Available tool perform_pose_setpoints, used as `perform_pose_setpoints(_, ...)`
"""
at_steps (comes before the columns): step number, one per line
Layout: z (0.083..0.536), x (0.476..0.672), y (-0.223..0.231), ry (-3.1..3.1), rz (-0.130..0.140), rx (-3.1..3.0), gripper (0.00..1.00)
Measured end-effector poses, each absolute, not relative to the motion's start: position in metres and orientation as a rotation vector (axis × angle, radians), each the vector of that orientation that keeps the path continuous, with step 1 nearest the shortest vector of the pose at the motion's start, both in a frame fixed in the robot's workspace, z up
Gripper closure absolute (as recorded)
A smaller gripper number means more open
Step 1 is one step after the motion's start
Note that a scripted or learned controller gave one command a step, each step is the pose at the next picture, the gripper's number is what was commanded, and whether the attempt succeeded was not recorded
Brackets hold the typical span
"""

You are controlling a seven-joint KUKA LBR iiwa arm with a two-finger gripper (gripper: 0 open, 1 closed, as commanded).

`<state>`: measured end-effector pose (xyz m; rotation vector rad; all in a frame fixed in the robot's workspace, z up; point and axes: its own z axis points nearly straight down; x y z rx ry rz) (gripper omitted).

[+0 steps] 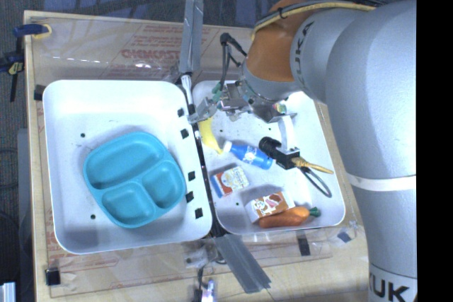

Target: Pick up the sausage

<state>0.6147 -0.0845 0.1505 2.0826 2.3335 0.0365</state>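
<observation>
While the gripper (pixel 225 104) hovers at the right bin's (pixel 322 145) upper left, finger state unclear, the approach step is under way.
Next move, likely: descend onto the sausage (pixel 284 218) lying at that bin's lower edge.

The bench carries two shallow white bins (pixel 64 173). There is one blue three-compartment plastic tray (pixel 134 179), one yellow banana (pixel 207 136), one blue bottle (pixel 250 155), two small printed cartons (pixel 230 181), and one orange carrot (pixel 285 218).
</observation>
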Motion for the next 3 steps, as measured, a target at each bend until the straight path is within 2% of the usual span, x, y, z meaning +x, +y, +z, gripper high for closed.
perform_pose_setpoints(1, 0.192, 0.588, -0.019, 2.487, -0.001, 1.919, 0.0)
perform_pose_setpoints(2, 0.192, 0.656, 0.061, 2.604, -0.002, 1.759, 0.0)
perform_pose_setpoints(3, 0.192, 0.588, 0.089, 2.687, -0.004, 1.631, 0.0)
